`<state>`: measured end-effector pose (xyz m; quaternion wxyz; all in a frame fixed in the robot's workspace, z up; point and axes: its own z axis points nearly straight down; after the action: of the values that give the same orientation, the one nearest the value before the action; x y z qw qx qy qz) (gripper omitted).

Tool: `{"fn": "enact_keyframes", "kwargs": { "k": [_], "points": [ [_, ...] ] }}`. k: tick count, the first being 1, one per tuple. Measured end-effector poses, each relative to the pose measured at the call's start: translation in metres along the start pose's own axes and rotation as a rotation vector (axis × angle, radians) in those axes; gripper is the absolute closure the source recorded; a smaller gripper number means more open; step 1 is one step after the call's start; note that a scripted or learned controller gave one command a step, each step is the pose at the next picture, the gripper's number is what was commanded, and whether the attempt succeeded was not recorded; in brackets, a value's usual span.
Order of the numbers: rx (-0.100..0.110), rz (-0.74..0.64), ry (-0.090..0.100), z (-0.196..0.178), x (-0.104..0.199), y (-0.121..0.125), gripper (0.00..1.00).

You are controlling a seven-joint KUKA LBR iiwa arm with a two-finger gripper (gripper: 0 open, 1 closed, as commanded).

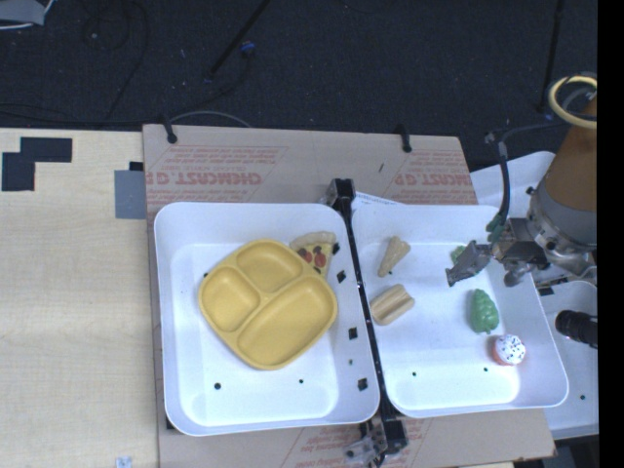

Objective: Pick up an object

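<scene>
1. The left bin (185, 378) holds a yellow divided plate (268, 303) with three compartments, lying near its middle. A pizza-slice toy (315, 249) lies at the plate's far right edge, touching it or tucked partly under it; which of the two cannot be told.
2. The right bin (439, 393) holds four loose things: a pale cone-shaped piece (394, 253) near the far left, a tan bread-like block (391, 304) just below it, a green leafy toy (483, 311) toward the right, and a small white and red ball (507, 350) near the green one, closer to the front.
3. The gripper (470, 261) hangs over the right bin's far right part, just above the green leafy toy and apart from it. Nothing shows between its fingers; whether they are spread or closed cannot be made out, as the dark parts blur together.
4. The arm's upper part is cut off at the right edge of the view, with its orange band (577, 164) partly showing.
5. The bins rest on a cardboard sheet (292, 169) printed with red lettering, lying on the worktop (68, 310).
</scene>
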<state>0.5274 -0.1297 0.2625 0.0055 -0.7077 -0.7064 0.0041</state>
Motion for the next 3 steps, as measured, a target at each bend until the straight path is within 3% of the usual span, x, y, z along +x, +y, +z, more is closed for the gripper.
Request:
{"fn": "enact_keyframes", "kwargs": {
  "k": [1, 3],
  "points": [
    [-0.012, -0.002, -0.002, -0.006, 0.0, 0.002, 0.0],
    [-0.004, -0.001, 0.0, 0.115, 0.006, 0.001, 0.0]
  ]
}}
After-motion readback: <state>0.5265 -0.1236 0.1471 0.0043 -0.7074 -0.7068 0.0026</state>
